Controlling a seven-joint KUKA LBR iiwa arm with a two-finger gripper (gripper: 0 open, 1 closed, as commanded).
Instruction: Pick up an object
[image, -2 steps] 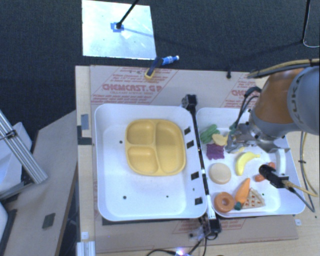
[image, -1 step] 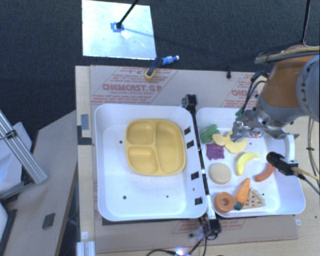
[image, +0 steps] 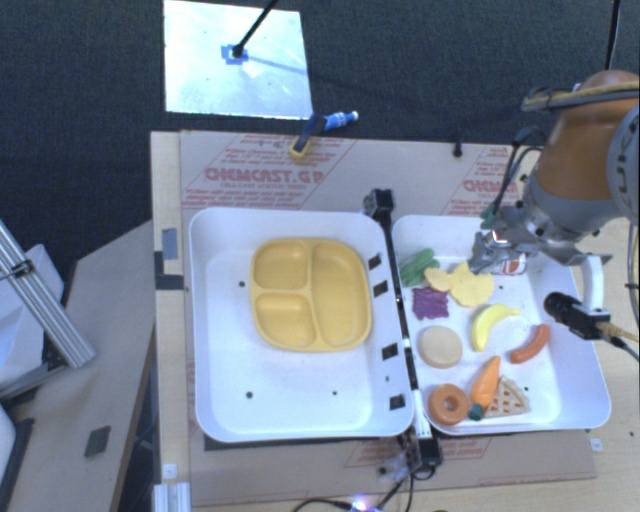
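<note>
the end effector (image: 487, 252) is seen low over the back part of the right bin (image: 580, 385), at the end of the grey arm (image: 585, 150) with the orange band, which comes in from the right. whether it is released or clenched cannot be told, because the tip is small and partly hidden by the wrist. nothing can be seen held by it. just beside it, on its right, a small red and white thing (image: 513, 265) is lying, too small to be named.

right below the end effector a yellow toy piece (image: 472, 288) is placed, and a smaller yellow piece (image: 438, 278) is touching it on the left. a green vegetable (image: 417, 266) is found further left, near the wall between the bins, and a purple piece (image: 431, 303) is lying just under it. a banana (image: 491, 324) is placed near the middle of the bin, with a round beige cookie (image: 440, 346) to its left and a red sausage (image: 529, 343) to its right. at the front of the bin a doughnut (image: 449, 404), a carrot (image: 485, 381) and a pizza slice (image: 506, 399) are lying close together.

in the left bin (image: 225, 400) a yellow divided plate (image: 310, 294) is placed, well apart from the toys. both bins are carried by the worktop (image: 260, 170), which is covered with cardboard, and a blue and yellow clamp (image: 322, 125) is seen at its back edge.
</note>
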